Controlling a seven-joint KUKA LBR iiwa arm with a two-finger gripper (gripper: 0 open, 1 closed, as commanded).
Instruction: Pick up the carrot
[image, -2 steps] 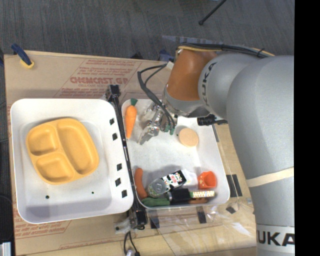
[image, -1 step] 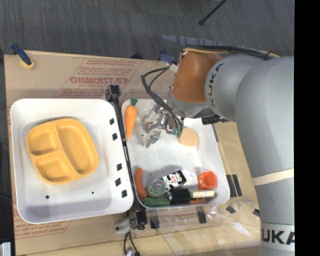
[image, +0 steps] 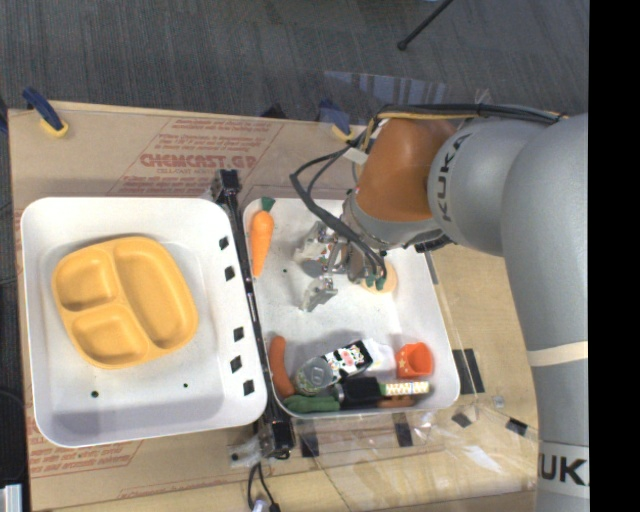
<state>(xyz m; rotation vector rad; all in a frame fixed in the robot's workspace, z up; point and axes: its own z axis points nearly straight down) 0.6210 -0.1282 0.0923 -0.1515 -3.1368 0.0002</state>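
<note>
The carrot (image: 260, 237) is orange with a green top and lies along the left wall of the right bin (image: 430, 300), near its far corner. My gripper (image: 318, 278) hangs over the middle of that bin, to the right of the carrot and apart from it. Its metal fingers (image: 320, 292) point down and left, spread apart with nothing between them.
The left bin (image: 40, 330) holds a yellow divided plate (image: 124, 298). At the right bin's near end lie a red-orange sausage-like piece (image: 279, 364), a green item (image: 312, 403), a round metal lid (image: 316, 374), a black-and-white packet (image: 352, 357) and an orange cup (image: 414, 359). A beige cookie-like thing (image: 385, 277) lies beside the gripper.
</note>
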